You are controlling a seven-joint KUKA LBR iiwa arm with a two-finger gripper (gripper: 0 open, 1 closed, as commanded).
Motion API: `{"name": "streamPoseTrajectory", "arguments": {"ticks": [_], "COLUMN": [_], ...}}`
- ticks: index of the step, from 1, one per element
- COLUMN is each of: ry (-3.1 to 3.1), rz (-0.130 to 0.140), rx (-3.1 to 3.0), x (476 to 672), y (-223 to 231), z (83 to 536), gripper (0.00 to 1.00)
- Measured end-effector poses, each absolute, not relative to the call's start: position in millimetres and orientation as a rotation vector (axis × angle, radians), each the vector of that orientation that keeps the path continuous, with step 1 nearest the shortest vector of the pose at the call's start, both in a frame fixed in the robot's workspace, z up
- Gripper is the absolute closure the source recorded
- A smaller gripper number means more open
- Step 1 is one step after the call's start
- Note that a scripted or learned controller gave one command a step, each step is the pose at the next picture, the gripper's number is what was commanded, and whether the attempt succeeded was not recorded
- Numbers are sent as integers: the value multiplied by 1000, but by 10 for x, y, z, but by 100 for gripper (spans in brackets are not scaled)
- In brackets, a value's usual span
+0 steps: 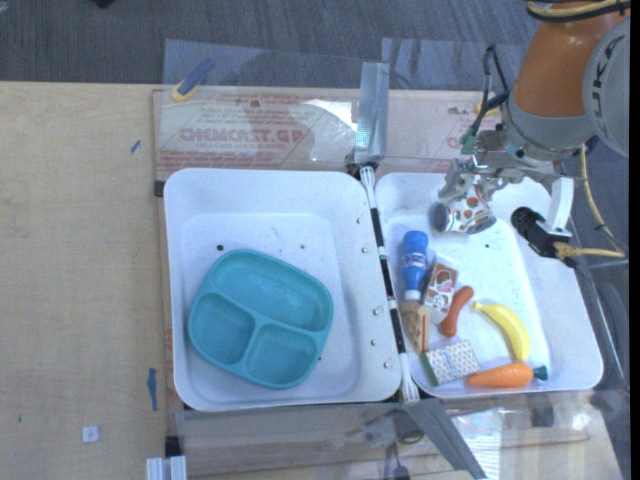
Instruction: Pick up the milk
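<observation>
Wooden surface (pixel 80 268), two white bins. Jaws (pixel 468 200) over right bin (pixel 560 308), pinching a patterned carton, apparently the milk (pixel 470 213), at the bin's far end. Grasp step; next: lift straight up, check hold.

My arm (pixel 565 63) is orange above a grey wrist. Between my fingers sits a white carton (pixel 468 211) with red-brown blotches. Below them lie a blue bottle (pixel 414 262) with a white label, a red sausage (pixel 455 311), a yellow banana (pixel 507 328) and an orange carrot (pixel 500 375). Far left of them, a teal divided plate (pixel 260 316) rests in a white bin (pixel 190 208).
</observation>
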State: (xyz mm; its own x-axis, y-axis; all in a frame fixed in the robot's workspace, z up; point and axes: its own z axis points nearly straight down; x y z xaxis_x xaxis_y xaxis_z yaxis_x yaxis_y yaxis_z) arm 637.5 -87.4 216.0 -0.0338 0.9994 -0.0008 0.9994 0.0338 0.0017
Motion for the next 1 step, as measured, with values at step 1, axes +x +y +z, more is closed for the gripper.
{"name": "streamPoseTrajectory", "arguments": {"ticks": [1], "ry": [2417], "rz": [2], "rx": [2000], "x": [6675], "y": [-711], "z": [1974], "gripper": [100]}}
